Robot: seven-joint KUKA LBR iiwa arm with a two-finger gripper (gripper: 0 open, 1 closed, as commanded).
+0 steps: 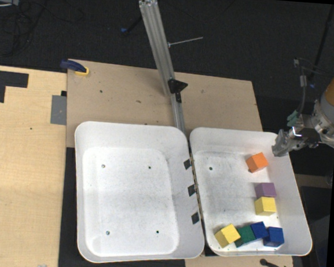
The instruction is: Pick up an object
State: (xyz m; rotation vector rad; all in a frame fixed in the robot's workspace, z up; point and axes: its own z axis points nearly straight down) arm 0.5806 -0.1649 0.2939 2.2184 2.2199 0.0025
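The right bin (pixel 224 142) holds several small blocks. An orange block (pixel 257 162) lies near its far right side. Below it sit a purple block (pixel 265 189) and a yellow block (pixel 265 205). Along the front edge lie another yellow block (pixel 226 235), a green block (pixel 244 235) and two blue blocks (pixel 267 233). My gripper (pixel 283 143) hangs at the bin's far right rim, just up and right of the orange block, with nothing seen between its fingers.
The left bin (pixel 97 135) lies beside the right one, joined by black clips (pixel 191 190). A slanted aluminium rail (pixel 161 51) rises behind the bins. A blue and yellow clamp (pixel 74 66) sits at the board's far left corner.
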